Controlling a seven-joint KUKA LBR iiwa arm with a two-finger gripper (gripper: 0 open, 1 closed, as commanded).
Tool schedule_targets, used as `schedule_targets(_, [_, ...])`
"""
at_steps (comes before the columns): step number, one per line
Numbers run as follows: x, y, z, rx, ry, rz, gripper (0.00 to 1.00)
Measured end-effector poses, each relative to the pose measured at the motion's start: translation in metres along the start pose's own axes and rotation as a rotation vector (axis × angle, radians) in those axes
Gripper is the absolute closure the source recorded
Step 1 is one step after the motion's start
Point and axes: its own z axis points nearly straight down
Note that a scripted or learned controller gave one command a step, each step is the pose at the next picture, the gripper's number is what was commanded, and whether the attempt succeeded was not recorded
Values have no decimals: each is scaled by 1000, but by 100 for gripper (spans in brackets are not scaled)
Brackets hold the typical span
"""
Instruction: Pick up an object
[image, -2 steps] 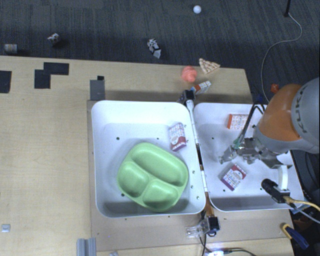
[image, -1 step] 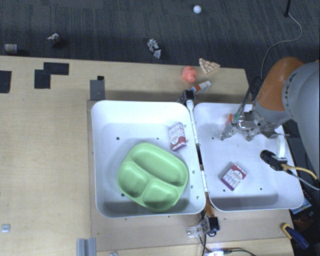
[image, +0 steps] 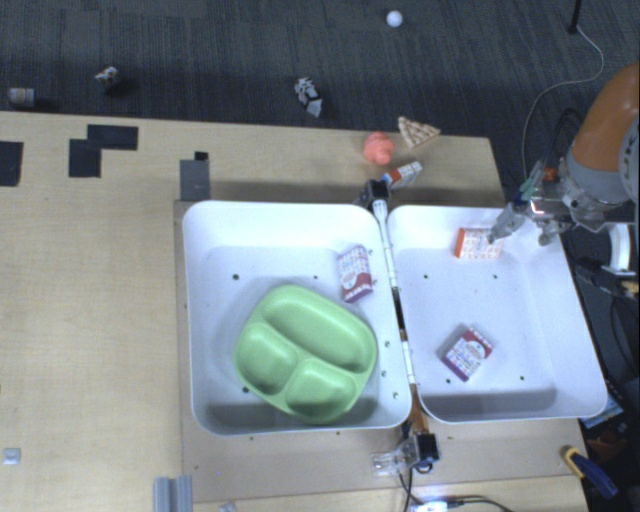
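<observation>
The right bin (image: 560, 330) holds an orange and white packet (image: 477, 244) near its far edge and a small red and white box (image: 466, 353) near its middle. In the left bin (image: 215, 260) lie a green divided plate (image: 305, 352) and a red and white packet (image: 354, 273) by the right wall. My gripper (image: 525, 228) hangs over the far right corner of the right bin, open, with nothing between its fingers. Its left fingertip (image: 504, 226) stands just right of the orange and white packet.
Beyond the bins on the bench sit a pink ball (image: 378, 148), a tan wedge (image: 418, 131) and a small tube (image: 403, 175). A ridge (image: 395, 300) divides the two bins. Cables run along the right bin's outer side (image: 605, 280).
</observation>
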Motion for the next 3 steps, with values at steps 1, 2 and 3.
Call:
schedule_targets(1, [14, -42, 58, 2, 1, 0, 0])
schedule_targets(2, [53, -53, 58, 3, 3, -1, 0])
schedule_targets(3, [38, -24, -50, -1, 1, -1, 0])
